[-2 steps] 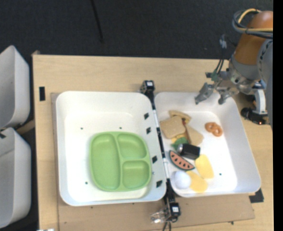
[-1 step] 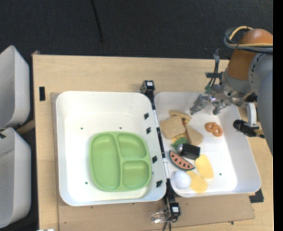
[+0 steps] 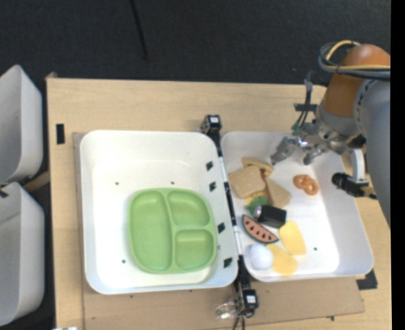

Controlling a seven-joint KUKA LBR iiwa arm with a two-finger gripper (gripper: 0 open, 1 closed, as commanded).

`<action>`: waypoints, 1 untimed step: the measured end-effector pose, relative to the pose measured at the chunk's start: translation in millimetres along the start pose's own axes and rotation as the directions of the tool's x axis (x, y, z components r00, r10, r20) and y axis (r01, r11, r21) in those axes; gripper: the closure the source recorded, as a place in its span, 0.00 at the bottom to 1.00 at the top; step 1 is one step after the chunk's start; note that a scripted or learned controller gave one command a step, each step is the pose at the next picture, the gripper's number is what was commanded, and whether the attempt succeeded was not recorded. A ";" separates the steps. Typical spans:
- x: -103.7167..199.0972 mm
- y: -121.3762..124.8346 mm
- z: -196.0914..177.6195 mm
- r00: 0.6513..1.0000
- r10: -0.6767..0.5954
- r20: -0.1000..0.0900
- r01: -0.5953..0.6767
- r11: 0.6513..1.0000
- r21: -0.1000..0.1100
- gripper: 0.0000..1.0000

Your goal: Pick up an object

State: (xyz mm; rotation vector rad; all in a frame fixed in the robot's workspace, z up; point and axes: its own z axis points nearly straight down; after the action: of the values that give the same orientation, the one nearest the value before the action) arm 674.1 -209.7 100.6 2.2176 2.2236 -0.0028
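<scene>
Camera view is being used to judge the reach: the gripper (image 3: 297,148) is being held spread apart, with nothing between its fingers, over the right bin's (image 3: 346,249) far end. A pretzel (image 3: 305,183) is lying just below it, toward the near side, while bread slices (image 3: 247,181) are lying leftward.

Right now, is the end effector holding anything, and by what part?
Nothing is held. The end effector hangs open over the back of the right bin, with no object between its fingers; the bread slice lies apart below it.
</scene>
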 end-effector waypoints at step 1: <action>-0.8 0.6 -10.3 1.000 -0.002 0.002 0.002 1.000 -0.001 1.00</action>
State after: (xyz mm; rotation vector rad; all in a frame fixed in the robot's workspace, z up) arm 674.7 -210.5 110.9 2.2143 2.2240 -0.0035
